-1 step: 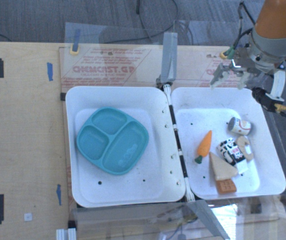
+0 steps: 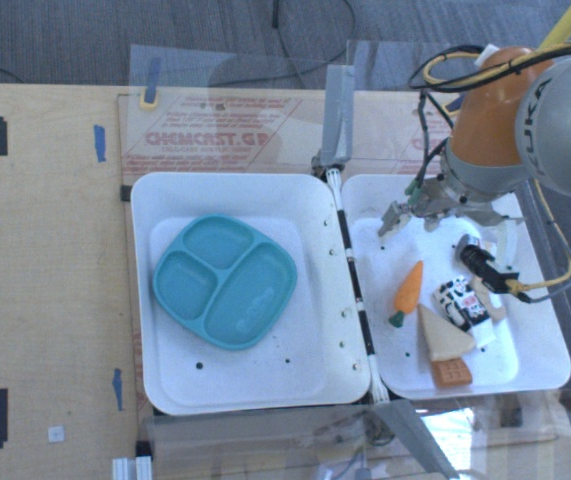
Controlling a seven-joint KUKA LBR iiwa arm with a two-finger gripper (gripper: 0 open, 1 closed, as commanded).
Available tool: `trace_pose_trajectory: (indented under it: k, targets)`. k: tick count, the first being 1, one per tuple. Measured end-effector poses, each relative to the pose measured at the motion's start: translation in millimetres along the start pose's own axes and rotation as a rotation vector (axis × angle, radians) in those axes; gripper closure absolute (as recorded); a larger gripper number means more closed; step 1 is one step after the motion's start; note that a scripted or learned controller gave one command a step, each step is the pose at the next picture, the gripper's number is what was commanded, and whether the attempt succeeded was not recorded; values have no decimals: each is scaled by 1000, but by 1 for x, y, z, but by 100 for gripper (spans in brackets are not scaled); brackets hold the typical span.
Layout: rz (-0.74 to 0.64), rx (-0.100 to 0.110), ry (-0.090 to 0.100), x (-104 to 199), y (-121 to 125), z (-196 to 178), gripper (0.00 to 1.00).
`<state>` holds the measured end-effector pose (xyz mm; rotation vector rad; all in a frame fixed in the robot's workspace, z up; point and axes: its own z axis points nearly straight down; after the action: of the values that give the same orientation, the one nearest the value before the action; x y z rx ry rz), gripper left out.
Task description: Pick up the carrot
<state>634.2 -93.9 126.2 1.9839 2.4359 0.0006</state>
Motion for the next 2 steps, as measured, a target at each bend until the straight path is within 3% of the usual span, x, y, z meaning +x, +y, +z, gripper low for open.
trace_pose_trajectory:
  k: [1, 2]
  targets:
    - [-206, -5, 0, -5, -23, 35, 0]
    - [-466, -15, -7, 14, -97, 34, 0]
